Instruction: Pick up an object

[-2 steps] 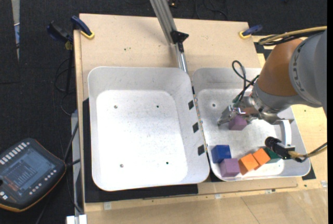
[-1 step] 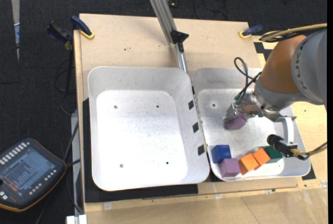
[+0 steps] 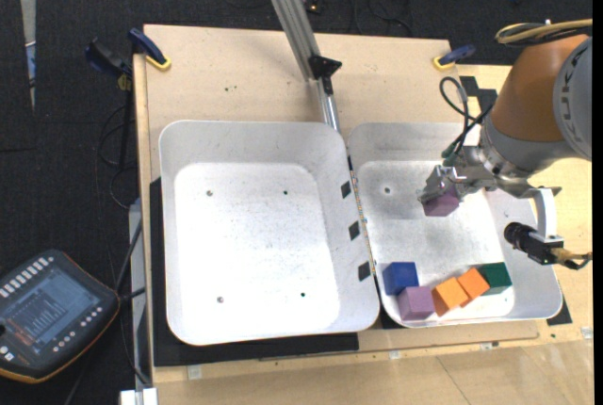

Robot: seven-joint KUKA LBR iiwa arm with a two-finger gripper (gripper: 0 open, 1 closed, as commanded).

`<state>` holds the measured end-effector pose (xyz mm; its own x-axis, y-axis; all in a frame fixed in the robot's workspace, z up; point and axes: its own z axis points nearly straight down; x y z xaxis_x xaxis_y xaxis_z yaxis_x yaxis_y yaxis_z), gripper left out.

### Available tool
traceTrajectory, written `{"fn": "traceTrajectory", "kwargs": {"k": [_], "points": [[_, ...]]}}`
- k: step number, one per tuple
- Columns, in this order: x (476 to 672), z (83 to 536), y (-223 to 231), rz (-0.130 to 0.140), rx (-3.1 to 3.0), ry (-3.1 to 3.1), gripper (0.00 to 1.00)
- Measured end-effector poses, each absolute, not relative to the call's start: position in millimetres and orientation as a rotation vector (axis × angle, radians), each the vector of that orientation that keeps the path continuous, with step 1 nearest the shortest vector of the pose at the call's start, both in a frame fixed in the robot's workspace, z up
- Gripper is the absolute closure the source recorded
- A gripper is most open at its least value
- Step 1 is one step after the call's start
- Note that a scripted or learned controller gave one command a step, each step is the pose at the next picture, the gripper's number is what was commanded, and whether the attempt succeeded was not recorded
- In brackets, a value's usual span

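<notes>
Seen from above at a slant: grey KUKA arm (image 3: 551, 102) with glossy orange band, reaching in from the right over the right-hand bin (image 3: 396, 149). Gripper (image 3: 443, 189) low above the bin floor, fingers closed around a small purple cube (image 3: 440, 202), matte and blocky, held just under the metal fingertips and apparently clear of the speckled white plastic beneath. Along the near wall of the same bin, four more foam-like blocks in a loose row: blue cube (image 3: 399, 277), second purple cube (image 3: 415, 301) touching an orange block (image 3: 451, 292), then a green block (image 3: 494, 279) just beside an orange neighbour at its left. Left-hand bin (image 3: 188, 149), shallow, rounded at the corners, dusted with dark specks, side by side with the first on a pale wooden bench (image 3: 236, 64). Slanted aluminium strut (image 3: 287, 3) rising from the seam between the bins. Blue-and-yellow clamps (image 3: 149, 47) at the bench's far corners. Teach pendant (image 3: 47, 309) with lit screen on dark carpet, lower left.
</notes>
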<state>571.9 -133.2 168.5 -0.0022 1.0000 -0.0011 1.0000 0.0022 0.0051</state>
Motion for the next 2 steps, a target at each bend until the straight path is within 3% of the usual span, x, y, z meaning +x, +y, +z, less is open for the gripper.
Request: {"fn": "traceTrajectory", "kwargs": {"k": [2], "points": [[574.1,285,-130,0.005,2.213,2.222,1.0]]}}
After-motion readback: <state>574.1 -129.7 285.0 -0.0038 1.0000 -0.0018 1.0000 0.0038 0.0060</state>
